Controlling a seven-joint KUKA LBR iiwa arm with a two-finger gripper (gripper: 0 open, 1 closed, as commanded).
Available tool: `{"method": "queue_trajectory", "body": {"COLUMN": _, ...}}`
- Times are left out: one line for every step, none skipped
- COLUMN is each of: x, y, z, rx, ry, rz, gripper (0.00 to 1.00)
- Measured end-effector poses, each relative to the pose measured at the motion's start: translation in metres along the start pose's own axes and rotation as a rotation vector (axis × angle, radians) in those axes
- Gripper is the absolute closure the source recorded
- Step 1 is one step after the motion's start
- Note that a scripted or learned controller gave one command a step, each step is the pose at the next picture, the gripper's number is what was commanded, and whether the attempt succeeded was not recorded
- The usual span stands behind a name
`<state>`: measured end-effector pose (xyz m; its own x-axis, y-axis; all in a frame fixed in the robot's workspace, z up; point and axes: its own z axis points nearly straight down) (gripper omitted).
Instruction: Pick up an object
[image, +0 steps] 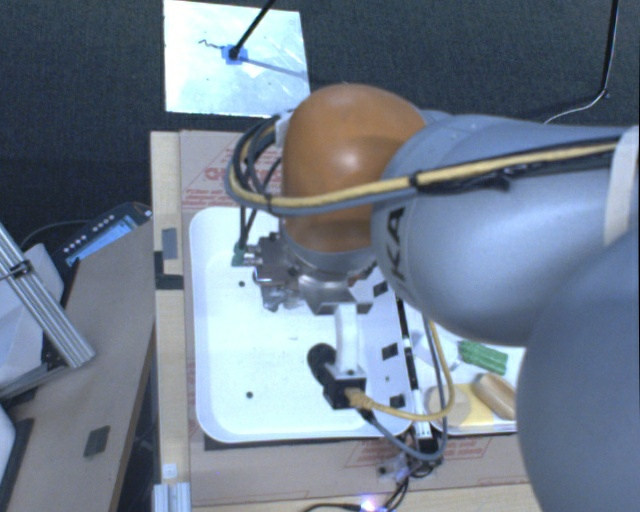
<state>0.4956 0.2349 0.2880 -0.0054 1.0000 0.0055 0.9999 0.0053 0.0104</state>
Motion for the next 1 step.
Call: {"method": "queue_trajectory", "body": {"x": 0.0003, "y": -0.0064, "z": -0.2353, "rx": -0.007, "ry": 0.005, "rz": 0.000, "gripper": 1.00}}
